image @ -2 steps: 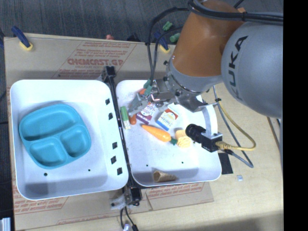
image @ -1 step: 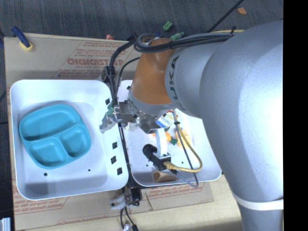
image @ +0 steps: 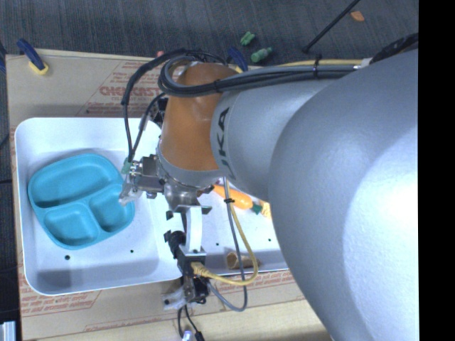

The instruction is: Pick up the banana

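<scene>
Obs 1: Nearest the lens, grey arm [image: 341,162] takes up the right half of the frame; orange band [image: 188,126] sits centre, black cables [image: 213,84] looped over it.

Obs 2: Gripper?

Obs 1: Gripper [image: 153,183] is below the band, at the seam between the bins, mostly under the wrist. Wide or narrow: cannot tell.

Obs 2: Banana?

Obs 1: Banana [image: 261,209], tentative: only a yellow sliver right of centre, in the right bin [image: 213,258], the rest under the arm. It touches an orange object [image: 240,200], also partly covered.

Obs 2: Left side?

Obs 1: Left bin [image: 85,272] is in full view, holding a blue divided tray [image: 78,197]. A small brown item [image: 232,260] lies low in the right bin, too small to identify.
</scene>
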`<move>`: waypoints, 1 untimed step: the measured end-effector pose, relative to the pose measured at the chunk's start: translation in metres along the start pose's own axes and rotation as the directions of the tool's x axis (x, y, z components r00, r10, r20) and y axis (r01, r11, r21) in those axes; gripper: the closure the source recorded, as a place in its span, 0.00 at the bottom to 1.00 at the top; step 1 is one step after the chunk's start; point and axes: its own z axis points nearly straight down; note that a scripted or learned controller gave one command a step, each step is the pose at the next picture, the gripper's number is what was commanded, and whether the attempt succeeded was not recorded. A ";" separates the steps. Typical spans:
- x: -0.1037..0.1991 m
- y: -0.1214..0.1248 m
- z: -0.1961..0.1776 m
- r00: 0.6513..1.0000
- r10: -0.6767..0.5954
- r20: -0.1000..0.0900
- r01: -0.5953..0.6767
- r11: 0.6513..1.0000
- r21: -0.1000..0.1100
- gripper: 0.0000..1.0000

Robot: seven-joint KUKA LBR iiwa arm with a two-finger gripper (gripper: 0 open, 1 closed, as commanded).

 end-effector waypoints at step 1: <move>-0.064 -0.006 -0.097 0.953 -0.303 0.000 0.303 0.953 -0.004 0.00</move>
